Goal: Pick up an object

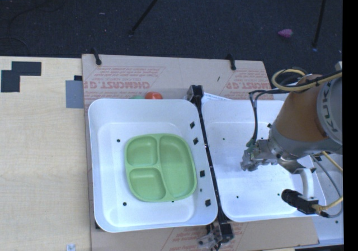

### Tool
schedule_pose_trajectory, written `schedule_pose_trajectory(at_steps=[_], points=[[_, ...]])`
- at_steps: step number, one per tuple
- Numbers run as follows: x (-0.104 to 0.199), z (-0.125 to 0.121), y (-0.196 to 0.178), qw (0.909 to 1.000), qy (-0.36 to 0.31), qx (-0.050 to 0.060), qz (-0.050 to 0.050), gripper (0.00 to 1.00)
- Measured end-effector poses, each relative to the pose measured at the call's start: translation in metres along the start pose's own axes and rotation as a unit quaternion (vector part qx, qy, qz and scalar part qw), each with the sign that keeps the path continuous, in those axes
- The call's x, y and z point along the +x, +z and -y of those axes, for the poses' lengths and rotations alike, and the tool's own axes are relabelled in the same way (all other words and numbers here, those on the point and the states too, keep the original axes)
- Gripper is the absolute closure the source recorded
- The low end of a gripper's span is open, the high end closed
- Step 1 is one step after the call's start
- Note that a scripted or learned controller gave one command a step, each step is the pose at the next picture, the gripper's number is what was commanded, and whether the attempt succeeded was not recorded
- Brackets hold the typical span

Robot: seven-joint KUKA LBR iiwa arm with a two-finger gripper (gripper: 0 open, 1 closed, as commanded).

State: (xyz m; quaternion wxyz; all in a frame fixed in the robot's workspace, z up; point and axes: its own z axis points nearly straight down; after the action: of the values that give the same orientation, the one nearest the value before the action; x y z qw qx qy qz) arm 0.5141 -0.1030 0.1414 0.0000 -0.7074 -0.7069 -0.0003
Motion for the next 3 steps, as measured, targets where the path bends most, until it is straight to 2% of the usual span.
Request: schedule_pose_trajectory(at_steps=[1,2,3], points=[[0.003,0.008,-0.055,1.0,-0.001,-0.001,0.0,1.0],[0.002,0.008,-0.064,1.0,0.0,0.001,0.0,1.0],[0.054,0.007,-0.077,1.0,-0.003,0.001,-0.001,1.0]])
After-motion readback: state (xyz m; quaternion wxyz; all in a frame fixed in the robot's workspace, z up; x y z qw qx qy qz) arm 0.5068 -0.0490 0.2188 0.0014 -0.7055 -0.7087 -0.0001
